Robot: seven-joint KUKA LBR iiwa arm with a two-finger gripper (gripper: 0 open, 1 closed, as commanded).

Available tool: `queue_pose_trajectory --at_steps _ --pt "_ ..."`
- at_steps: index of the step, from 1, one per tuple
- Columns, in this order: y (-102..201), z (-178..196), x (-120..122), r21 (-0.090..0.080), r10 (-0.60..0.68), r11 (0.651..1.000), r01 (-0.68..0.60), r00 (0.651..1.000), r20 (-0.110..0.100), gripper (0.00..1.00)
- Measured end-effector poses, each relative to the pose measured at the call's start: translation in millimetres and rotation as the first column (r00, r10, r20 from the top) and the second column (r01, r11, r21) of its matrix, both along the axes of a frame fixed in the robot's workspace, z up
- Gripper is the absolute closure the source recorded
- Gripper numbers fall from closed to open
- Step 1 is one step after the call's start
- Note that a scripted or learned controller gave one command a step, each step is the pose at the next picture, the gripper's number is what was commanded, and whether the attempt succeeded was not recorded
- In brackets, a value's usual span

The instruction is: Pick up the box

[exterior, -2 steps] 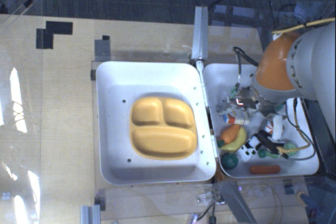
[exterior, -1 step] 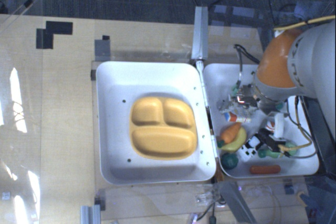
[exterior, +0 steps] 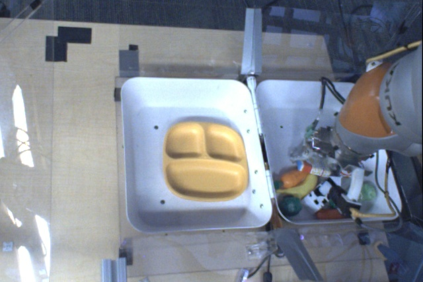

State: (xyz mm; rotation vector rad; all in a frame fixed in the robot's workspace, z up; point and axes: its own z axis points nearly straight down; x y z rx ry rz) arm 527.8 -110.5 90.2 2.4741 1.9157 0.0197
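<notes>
White right-hand bin (exterior: 291,102) has the gripper (exterior: 317,154) low over the toy pile at lower right, can't tell if the jaws are open or holding anything, can't pick out the box, so pickup looks undone.

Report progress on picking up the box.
Done: the arm has reached into the right bin, and its gripper sits low over the heap of small items at that bin's near end. In hand: nothing visibly held; I cannot pick out a box between its fingers. Left: grasping and lifting the box. The yellow tray lies in the left bin.
</notes>
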Motion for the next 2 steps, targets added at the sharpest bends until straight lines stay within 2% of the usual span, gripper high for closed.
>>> queue_pose_trajectory --at_steps 1,2 --pt "50 139 -2 0.002 -0.068 0.998 0.068 0.998 -0.013 1.00" --pt "60 100 51 0.001 0.071 0.997 -0.071 0.997 -0.015 1.00"
